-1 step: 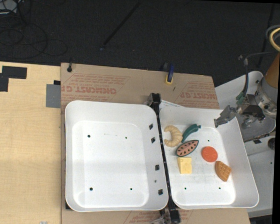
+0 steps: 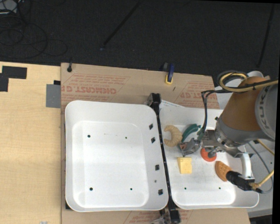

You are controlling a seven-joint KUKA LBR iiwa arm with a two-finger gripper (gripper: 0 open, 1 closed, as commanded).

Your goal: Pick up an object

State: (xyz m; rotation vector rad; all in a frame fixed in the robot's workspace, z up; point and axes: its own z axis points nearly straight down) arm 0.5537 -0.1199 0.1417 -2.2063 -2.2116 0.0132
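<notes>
Gripper (image 2: 190,145) sits low among crowded toys; I cannot tell its grip.
It might bump the tan curved piece (image 2: 173,135) or yellow block (image 2: 185,165) and grab nothing.

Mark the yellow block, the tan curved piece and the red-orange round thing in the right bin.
yellow block (image 2: 185,165): camera view, centre of its top face.
tan curved piece (image 2: 174,135): camera view, middle of its bend.
red-orange round thing (image 2: 208,154): camera view, its visible top.

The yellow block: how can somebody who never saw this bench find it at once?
Look at the right-hand bin of the two white ones. Near its middle, close to the divider, just below the gripper and the tan curved piece, lies the yellow block. It alone is square-cornered and yellow.
</notes>
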